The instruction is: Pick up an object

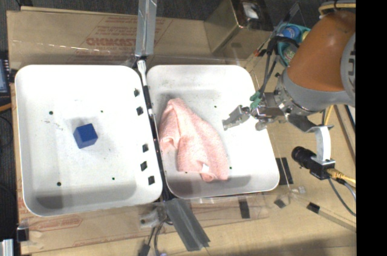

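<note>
A crumpled pink cloth point(192, 140) lies in the middle of the right bin point(242, 76), reaching toward its front wall. A small blue cube point(85, 134) sits alone on the floor of the left bin point(36, 76). My gripper point(233, 120) hovers over the right part of the right bin, just right of the cloth and apart from it. Nothing is visibly held in it. The grey and orange arm comes in from the right edge, above the bin's right wall.
A metal divider point(145, 25) with black clips runs between the two bins. A brown cardboard box point(239, 19) stands behind the right bin. Cables and a blue-topped fitting point(290, 34) hang near the arm at the back right.
</note>
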Tool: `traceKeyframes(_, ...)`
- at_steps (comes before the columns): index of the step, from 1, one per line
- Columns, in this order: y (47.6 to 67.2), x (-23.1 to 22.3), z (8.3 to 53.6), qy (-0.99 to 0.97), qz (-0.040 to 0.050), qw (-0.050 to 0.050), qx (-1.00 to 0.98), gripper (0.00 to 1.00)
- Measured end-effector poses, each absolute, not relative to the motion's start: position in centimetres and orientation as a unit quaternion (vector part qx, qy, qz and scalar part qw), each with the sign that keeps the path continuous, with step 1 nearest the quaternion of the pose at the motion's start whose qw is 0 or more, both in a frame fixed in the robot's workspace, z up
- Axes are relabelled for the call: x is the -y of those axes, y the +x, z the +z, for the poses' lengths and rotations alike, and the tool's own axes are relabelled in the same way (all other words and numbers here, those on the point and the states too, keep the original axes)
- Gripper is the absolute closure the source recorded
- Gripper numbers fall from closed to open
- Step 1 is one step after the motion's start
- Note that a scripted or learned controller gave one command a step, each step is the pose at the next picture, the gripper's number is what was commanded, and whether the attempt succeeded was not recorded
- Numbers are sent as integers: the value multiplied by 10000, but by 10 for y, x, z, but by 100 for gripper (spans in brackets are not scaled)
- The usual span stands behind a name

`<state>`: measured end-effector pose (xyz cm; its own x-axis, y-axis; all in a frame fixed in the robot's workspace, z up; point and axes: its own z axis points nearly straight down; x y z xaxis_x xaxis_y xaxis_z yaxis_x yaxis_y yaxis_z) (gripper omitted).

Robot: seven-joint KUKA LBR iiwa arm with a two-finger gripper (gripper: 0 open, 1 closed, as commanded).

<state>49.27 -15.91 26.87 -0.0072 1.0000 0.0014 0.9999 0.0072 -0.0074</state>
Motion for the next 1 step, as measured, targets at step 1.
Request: traceKeyframes(1,526,106,122,-6977,28,43,7164,0)
